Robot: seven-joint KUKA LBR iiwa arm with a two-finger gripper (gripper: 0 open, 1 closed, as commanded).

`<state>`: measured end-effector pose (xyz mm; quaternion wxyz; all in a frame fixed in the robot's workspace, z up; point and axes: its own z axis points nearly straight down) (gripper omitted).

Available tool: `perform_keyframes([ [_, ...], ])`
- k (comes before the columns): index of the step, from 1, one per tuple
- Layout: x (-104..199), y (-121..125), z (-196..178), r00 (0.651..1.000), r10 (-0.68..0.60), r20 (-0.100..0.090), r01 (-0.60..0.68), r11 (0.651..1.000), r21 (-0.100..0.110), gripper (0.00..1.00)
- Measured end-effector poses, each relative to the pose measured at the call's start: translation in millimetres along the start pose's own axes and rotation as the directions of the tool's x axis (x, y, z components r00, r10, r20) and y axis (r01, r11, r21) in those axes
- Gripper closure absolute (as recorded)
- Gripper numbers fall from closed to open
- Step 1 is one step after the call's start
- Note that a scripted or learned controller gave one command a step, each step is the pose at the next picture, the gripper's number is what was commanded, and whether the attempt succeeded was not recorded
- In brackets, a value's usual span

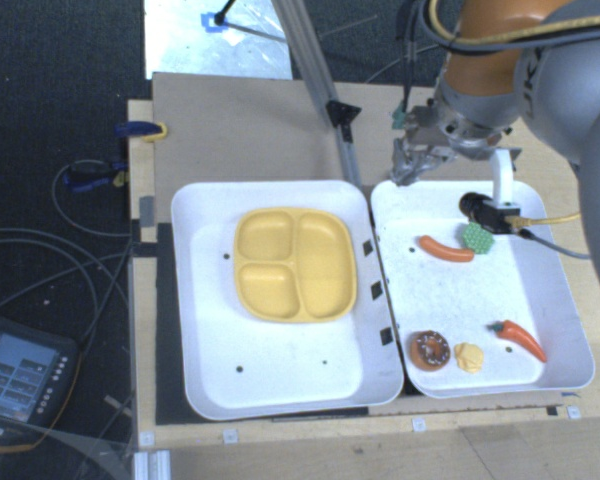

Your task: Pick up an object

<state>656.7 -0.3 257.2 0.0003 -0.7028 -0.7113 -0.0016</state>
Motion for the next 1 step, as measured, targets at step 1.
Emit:
perform_keyframes([
  [1,50.3,-4.4,14.9,1.000,0.001,0.001,-0.001,1.000,0.002,1.00],
])
